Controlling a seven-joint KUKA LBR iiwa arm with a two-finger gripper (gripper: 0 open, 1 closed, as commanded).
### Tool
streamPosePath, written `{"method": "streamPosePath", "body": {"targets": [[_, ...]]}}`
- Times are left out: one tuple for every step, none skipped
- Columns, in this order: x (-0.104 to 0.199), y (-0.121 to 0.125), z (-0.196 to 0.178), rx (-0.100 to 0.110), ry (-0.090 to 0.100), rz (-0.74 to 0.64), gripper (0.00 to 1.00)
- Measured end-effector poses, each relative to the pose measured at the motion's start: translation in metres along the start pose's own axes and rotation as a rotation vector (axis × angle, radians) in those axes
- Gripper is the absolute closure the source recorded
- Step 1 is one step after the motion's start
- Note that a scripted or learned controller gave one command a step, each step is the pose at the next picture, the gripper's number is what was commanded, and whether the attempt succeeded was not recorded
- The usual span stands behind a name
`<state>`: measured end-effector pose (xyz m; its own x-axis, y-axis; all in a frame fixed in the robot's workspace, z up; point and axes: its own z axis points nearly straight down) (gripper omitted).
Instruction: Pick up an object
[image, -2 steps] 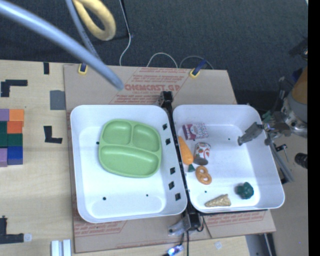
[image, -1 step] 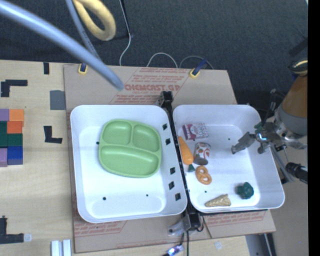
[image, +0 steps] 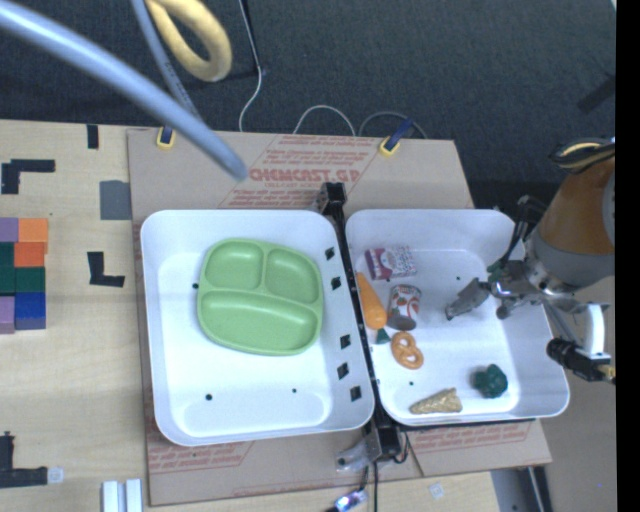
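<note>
The right bin (image: 455, 225) holds several small items. A white and maroon packet (image: 390, 262) lies at its back left, with an orange carrot-shaped piece (image: 372, 302) and a small brown and white can (image: 404, 305) below it. A pretzel (image: 407, 350), a tan wedge (image: 437, 402) and a dark green lump (image: 490, 380) lie toward the front. My gripper (image: 482, 302) hangs over the bin's right half, right of the can and above the green lump. Its fingers are spread open with nothing between them.
The left bin (image: 165, 330) carries a light green divided plate (image: 262, 297). Coloured blocks (image: 24, 275) sit at the bench's far left. A grey pole (image: 120, 70) crosses the upper left. A black clip row (image: 345, 320) joins the two bins.
</note>
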<state>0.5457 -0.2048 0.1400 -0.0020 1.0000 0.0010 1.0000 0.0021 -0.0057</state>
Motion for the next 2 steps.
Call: {"method": "streamPosePath", "body": {"targets": [[0.001, 0.0, 0.053, -0.004, -0.002, 0.0, 0.0], [0.001, 0.001, 0.04, -0.006, -0.003, -0.001, 1.0]]}}
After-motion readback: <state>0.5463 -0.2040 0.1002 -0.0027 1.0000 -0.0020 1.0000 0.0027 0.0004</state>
